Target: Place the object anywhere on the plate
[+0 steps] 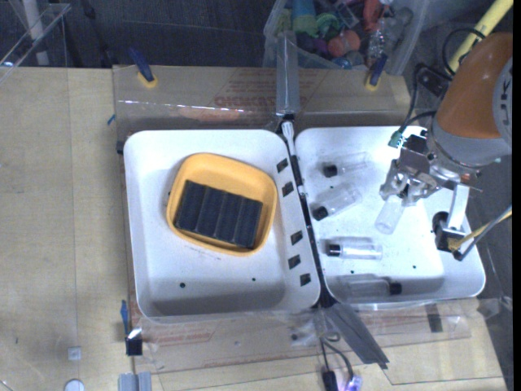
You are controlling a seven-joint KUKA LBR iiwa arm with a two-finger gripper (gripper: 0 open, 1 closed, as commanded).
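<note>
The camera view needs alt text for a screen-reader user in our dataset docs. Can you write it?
A grey and orange robot arm's gripper hangs over the right white bin, a clear vial between its fingers. More clear, black-capped vials lie in that bin. The left bin holds a yellow plate with a dark ridged block on it.

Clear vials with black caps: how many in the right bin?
5. Vial at back, vial mid-left, vial lower centre, vial by the front wall, vial under the gripper. The arm may hide more.
</note>
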